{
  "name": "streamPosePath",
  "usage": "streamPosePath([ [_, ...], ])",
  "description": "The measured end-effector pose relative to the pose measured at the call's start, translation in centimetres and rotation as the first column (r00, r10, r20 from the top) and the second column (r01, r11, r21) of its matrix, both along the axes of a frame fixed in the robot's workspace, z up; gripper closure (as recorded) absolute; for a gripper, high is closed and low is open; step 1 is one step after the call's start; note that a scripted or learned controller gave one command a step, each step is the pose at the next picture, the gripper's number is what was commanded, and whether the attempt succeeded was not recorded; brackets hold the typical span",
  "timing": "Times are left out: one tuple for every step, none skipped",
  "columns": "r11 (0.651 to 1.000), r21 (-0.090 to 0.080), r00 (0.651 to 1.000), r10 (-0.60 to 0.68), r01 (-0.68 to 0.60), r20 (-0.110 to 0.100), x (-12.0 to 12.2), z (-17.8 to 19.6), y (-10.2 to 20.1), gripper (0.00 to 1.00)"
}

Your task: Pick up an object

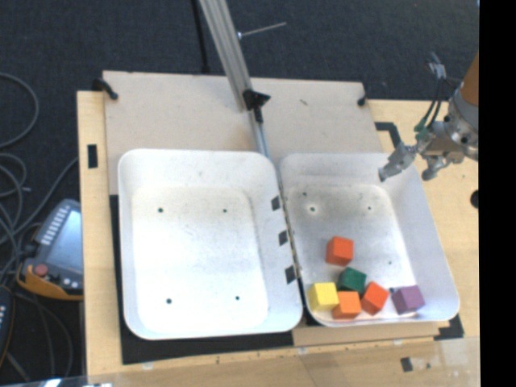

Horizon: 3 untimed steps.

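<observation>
Several small cubes lie in the right bin (pixel 419 216). An orange cube (pixel 339 251) sits alone near the bin's middle. Along the near wall cluster a green cube (pixel 351 280), a yellow cube (pixel 325 295), an orange cube (pixel 348 304), a red-orange cube (pixel 375 297) and a purple cube (pixel 407 298). My gripper (pixel 411 166) hovers over the far right corner of that bin, well away from the cubes. Its fingers (pixel 392 166) are spread open with nothing between them.
The left bin (pixel 129 216) lies beside the right one, with black clips at the shared wall. A slanted aluminium post (pixel 230 47) rises from the bench behind the bins. Cables and a pendant (pixel 56 248) lie on the floor at left.
</observation>
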State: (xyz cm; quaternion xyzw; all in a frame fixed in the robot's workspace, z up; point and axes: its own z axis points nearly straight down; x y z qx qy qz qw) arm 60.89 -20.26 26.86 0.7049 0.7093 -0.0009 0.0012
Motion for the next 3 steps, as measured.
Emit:
streamPosePath([
  [1.0, 0.001, 1.0, -0.003, 0.003, 0.001, -2.2, -17.4, 8.1, 0.0],
  [1.0, 0.002, 1.0, -0.008, 0.008, 0.001, -6.9, -17.1, 8.9, 0.0],
  [1.0, 0.001, 1.0, -0.008, 0.008, 0.0, -8.7, -17.0, 6.8, 0.0],
])
